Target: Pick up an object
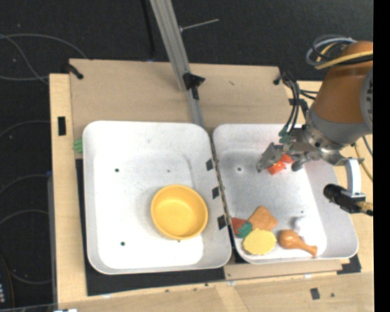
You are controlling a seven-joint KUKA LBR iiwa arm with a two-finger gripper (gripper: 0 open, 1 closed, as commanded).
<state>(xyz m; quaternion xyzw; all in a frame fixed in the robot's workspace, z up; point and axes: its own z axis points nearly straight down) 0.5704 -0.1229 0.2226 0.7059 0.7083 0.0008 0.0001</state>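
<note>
the gripper has a small red thing pinched between its jaws, so it should lift slowly and straight up to keep hold.

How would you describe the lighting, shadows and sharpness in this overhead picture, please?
Camera view: even, soft light; the white bins are nearly blown out; the yellow bowl casts a faint shadow; the gripper and small toys look slightly soft; floor surroundings stay dark.
</note>
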